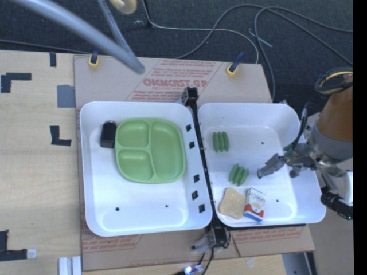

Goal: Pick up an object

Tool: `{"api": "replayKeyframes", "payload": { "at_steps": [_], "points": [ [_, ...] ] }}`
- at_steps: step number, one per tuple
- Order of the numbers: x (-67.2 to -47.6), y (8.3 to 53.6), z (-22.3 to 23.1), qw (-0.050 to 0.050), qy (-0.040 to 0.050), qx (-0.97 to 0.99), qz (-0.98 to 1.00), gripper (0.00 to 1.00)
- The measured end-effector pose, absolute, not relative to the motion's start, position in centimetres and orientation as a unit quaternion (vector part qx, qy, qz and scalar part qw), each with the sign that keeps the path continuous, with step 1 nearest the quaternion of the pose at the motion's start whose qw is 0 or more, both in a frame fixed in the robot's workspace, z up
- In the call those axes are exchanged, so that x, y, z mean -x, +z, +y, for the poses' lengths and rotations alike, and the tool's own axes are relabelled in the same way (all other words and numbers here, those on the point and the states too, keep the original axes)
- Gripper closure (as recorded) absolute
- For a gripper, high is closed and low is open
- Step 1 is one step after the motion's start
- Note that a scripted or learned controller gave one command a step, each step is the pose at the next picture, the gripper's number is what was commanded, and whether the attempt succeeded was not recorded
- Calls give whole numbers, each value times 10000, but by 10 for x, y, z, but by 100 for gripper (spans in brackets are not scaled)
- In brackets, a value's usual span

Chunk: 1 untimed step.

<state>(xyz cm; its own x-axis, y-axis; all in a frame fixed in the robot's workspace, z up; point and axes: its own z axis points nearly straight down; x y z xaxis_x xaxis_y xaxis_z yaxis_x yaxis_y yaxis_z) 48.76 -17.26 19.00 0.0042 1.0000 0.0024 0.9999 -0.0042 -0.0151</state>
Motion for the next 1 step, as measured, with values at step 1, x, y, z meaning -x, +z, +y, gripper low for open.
{"api": "replayKeyframes", "payload": {
  "at_steps": [1],
  "points": [
    [-491,197,-172,7,9,7071,-7071,0]
  ]
}}
